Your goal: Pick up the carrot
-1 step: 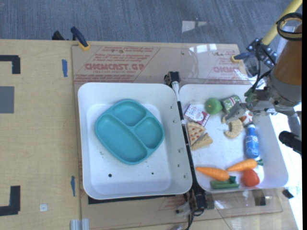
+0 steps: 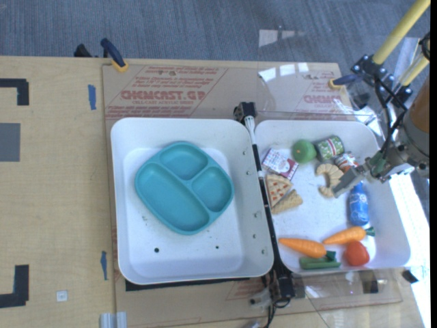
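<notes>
Camera view, from the left: a teal divided plate (image 2: 183, 186) sits in the left bin (image 2: 126, 203). In the right bin (image 2: 396, 241), near the front wall, one carrot (image 2: 302, 246) lies nearly crosswise, tip pointing left; another carrot (image 2: 345, 236) slants up rightward. Gripper (image 2: 347, 181) hangs above a blue bottle (image 2: 358, 206); finger spread unclear.

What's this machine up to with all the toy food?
A robot arm reaches in from the right over the right bin, which holds toy food. Its gripper sits low near the bin's upper middle, by a croissant and a blue bottle. Two carrots lie untouched near the bin's front, beside a tomato. The left bin holds a teal plate.
</notes>
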You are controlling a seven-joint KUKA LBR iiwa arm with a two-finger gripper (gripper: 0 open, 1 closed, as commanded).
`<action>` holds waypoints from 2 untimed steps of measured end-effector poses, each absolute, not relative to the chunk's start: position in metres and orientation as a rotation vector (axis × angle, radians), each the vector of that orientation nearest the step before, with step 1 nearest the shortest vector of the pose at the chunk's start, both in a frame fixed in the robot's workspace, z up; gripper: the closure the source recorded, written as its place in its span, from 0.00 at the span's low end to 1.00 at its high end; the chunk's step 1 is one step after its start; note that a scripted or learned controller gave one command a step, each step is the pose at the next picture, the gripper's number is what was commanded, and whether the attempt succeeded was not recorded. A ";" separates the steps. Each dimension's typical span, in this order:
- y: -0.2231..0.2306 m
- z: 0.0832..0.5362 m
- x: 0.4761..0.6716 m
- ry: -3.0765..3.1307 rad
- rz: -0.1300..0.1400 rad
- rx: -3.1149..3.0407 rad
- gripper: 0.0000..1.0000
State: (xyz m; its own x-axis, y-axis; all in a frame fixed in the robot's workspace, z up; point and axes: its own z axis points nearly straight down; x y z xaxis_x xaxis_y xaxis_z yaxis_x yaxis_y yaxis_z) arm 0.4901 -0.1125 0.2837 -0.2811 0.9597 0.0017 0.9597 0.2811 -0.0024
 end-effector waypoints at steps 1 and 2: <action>-0.114 0.223 0.481 -2.999 -0.002 -0.933 0.00; -0.040 0.263 0.484 -3.082 -0.005 -0.664 0.00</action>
State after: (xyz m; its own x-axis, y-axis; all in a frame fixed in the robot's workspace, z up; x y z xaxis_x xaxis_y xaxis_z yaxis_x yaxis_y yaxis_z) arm 0.4837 -0.0400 0.2626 -0.9112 0.4119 -0.0102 0.4119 0.9112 0.0054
